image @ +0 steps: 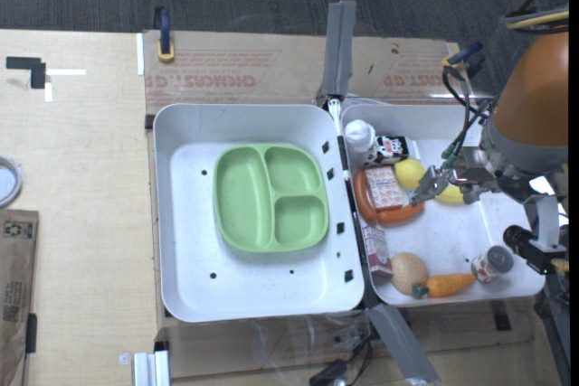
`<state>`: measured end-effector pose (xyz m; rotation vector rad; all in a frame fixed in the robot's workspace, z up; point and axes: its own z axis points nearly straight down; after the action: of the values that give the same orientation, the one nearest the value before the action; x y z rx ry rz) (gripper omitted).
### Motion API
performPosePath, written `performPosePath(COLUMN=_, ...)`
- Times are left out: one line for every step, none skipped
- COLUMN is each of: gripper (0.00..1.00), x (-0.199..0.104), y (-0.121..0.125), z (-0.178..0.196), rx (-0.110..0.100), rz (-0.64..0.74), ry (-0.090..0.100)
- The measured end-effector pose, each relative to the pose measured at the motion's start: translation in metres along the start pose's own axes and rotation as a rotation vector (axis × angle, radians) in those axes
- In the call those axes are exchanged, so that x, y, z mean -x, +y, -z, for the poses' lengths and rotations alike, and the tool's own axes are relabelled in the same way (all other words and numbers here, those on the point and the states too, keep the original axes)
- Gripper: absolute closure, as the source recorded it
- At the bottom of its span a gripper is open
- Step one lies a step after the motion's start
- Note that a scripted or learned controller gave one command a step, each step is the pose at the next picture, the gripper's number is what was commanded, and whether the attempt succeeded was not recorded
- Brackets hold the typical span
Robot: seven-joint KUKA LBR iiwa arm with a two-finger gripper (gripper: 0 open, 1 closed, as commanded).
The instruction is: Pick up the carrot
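The carrot [445,285] is orange with a green stub at its left end. It lies along the front wall of the right bin [516,287], touching a round tan vegetable [407,268]. My gripper [432,185] hangs over the middle of that bin, well behind the carrot, between a lemon [409,172] and a yellow fruit [450,193]. Its fingers stand open with nothing between them.
The right bin also holds a labelled sausage [384,194], a white bottle [359,136], a black-and-white carton [391,146], a packet [375,245] and a small can [493,263] just right of the carrot. A green divided plate [271,196] lies in the left bin [181,221].
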<state>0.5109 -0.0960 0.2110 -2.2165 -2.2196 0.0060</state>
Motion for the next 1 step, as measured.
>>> performPosePath(gripper=0.00, x=0.0063, y=-0.0331, z=-0.1211, rx=0.003, rz=0.076, ry=0.000)
